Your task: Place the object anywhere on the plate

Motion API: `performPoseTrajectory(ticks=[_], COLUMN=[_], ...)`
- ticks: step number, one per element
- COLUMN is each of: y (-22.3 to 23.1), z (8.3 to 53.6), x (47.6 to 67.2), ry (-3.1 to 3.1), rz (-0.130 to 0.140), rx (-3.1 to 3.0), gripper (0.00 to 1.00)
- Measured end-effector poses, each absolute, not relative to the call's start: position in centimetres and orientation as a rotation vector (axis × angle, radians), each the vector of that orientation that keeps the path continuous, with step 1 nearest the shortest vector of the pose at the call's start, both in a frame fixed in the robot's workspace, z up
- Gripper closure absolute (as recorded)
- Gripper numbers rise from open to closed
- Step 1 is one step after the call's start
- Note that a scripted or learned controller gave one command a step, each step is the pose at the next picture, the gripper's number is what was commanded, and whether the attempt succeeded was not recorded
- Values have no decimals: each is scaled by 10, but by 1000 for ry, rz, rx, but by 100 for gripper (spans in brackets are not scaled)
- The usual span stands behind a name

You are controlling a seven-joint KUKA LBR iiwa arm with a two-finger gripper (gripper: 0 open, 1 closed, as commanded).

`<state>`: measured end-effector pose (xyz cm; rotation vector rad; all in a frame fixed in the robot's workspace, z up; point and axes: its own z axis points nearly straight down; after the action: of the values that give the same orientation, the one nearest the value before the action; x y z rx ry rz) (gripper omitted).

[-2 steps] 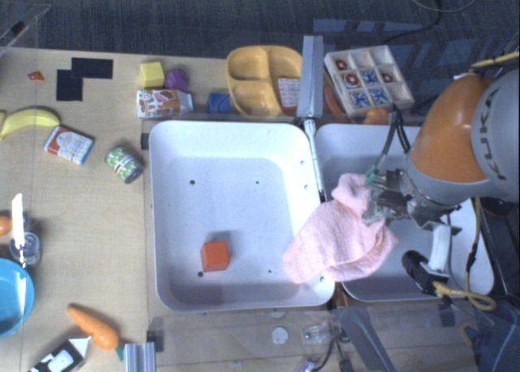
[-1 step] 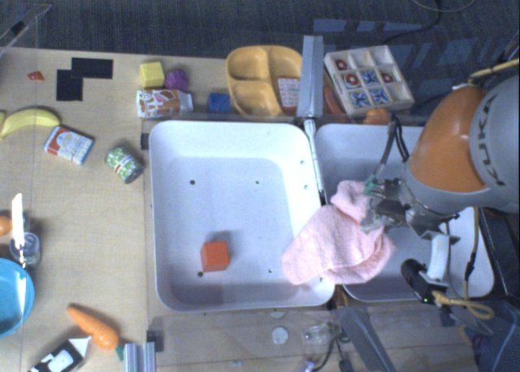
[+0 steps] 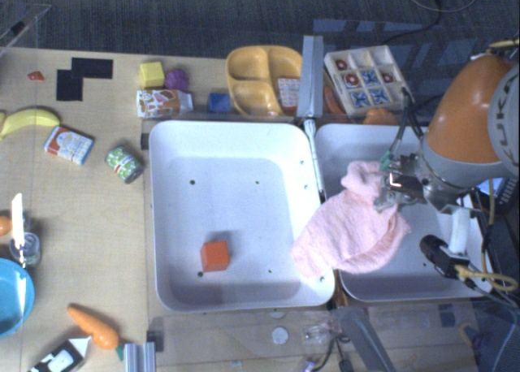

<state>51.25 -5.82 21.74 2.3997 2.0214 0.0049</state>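
End effector (image 3: 396, 183) seen right of centre, over right bin (image 3: 422, 285), at upper edge of pink cloth (image 3: 353, 228). Fingers hidden; grip state cannot be told. Cloth draped across divider between bins, probably half-lifted. Red block (image 3: 215, 256) lies in left bin (image 3: 231, 143), lower left. Plate not identified.

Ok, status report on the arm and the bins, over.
End effector over right white bin, at the pink cloth. Cloth drapes across the divider. Orange block sits in left white bin.
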Motion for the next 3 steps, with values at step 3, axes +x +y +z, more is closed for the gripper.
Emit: performPoseTrajectory(ticks=[3], y=[5], z=[183], x=[561], ry=[1922], rz=[1], rx=[2485], gripper=[100])
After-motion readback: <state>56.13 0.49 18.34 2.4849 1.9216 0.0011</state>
